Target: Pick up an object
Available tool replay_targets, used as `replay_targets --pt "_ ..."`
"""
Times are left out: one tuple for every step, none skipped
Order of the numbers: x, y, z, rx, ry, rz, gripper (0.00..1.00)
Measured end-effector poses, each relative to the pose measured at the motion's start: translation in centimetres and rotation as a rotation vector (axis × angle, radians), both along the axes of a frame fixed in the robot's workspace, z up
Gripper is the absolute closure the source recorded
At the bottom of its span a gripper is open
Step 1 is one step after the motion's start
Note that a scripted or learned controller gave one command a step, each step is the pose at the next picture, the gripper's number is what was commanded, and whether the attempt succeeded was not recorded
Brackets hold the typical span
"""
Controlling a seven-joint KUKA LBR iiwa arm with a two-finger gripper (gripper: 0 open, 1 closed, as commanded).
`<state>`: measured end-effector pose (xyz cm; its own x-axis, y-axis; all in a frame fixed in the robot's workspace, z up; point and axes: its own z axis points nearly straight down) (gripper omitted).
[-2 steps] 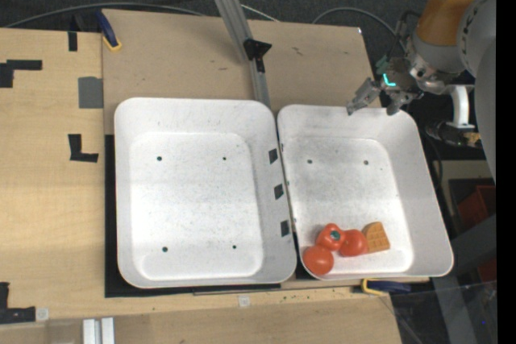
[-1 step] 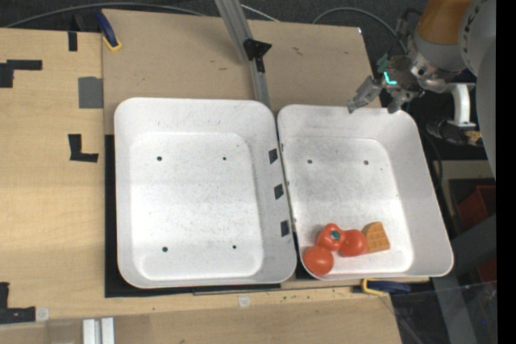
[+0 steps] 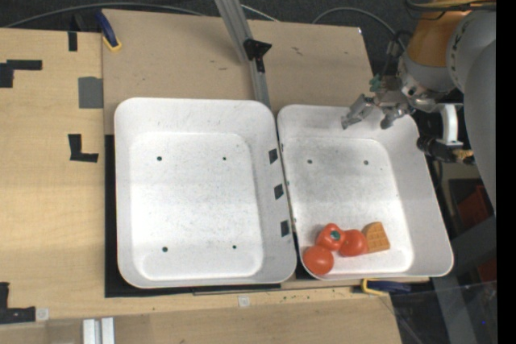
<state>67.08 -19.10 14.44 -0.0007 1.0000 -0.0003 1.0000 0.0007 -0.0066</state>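
Camera view: two-finger grey gripper point(image 3: 369, 115) spread and empty over the right shallow white bin's point(image 3: 339, 153) far rim, well apart from red rounded plastic toy point(image 3: 334, 243) in near corner, unpicked.

Two shallow white bins sit side by side on one worktop point(image 3: 185, 44): the left bin point(image 3: 193, 113) and the right bin point(image 3: 419, 197). One pincer point(image 3: 372, 115) hangs over the right bin's far edge. Well below the pincer, at that bin's near edge, lie three red rounded pieces point(image 3: 332, 246) and one orange waffle-like block point(image 3: 376, 237).
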Motion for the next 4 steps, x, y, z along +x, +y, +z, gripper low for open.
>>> replay_targets --pt "-0.2 0.0 -5.3 0.0 0.005 0.0 0.0" --pt "-0.1 0.1 -4.2 -0.001 0.003 0.002 1.0" --pt "-0.3 -0.4 0.3 -0.001 -0.01 0.0 1.0" --pt "-0.8 -1.0 6.1 -0.002 -0.012 0.001 1.0"
